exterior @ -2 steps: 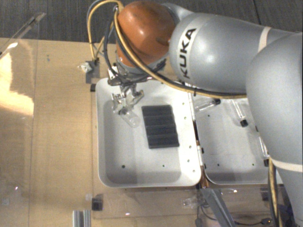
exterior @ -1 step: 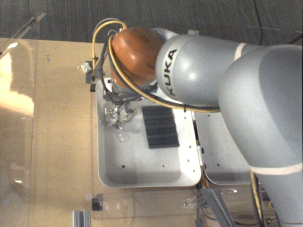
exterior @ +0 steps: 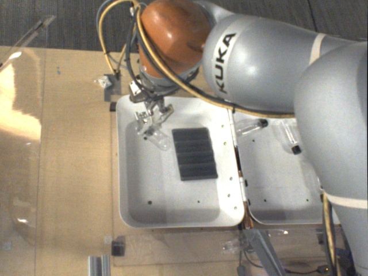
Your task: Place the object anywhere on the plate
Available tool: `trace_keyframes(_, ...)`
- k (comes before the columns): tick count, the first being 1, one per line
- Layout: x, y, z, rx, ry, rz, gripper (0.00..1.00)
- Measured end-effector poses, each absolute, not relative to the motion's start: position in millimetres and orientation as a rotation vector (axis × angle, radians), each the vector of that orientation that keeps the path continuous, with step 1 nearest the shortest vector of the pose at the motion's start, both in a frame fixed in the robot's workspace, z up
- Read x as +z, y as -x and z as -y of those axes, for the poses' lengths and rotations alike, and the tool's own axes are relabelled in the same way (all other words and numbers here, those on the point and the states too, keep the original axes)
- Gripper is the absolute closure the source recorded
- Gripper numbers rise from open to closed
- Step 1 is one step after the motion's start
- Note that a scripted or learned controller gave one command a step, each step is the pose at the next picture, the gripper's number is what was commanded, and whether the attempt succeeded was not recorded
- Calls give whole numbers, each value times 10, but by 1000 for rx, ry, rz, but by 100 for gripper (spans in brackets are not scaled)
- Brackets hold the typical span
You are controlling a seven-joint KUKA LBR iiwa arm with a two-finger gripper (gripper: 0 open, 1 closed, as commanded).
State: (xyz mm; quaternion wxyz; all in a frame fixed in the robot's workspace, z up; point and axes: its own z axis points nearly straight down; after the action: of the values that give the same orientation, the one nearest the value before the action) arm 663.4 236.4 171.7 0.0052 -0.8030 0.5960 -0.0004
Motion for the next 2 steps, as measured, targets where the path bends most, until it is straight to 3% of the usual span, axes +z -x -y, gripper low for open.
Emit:
trace_keyframes(1, 1843, -6646, -2381, -1, 2504, -1864, 100)
trace_keyframes(2, 1217, -6638, -2362, 1, 2938, -1093, 100)
